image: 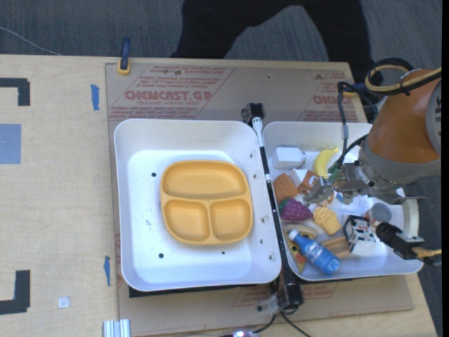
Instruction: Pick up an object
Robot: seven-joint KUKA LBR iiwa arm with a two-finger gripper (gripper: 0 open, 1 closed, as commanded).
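The things I could pick up lie in a jumbled heap in the right bin (pixel 280 135), in the right half of the frame. Nearest my claw (pixel 328 186) are a purple bunch of toy grapes (pixel 296 210), a yellow corn cob (pixel 325 220) and a brown waffle-like piece (pixel 285 186). The grapes sit just down and to the left of my claw, and the corn cob sits directly below it in the frame. The cob's long axis runs roughly from upper left to lower right. A blue bottle (pixel 316 253) lies lower still, near the bin's bottom edge, pointing the same diagonal way. A yellow banana-like shape (pixel 324 161) and a white block (pixel 287 155) lie above my claw, toward the top of the bin.

My claw hangs over the middle of the heap. I judge that a short drop down and left would meet the grapes or the cob. I cannot tell whether my claw is wide or narrow, because it blurs into the clutter beneath it.

My arm (pixel 403 132), grey and orange, covers the bin's upper right part. The left bin (pixel 133 209) holds an orange divided plate (pixel 206 202).
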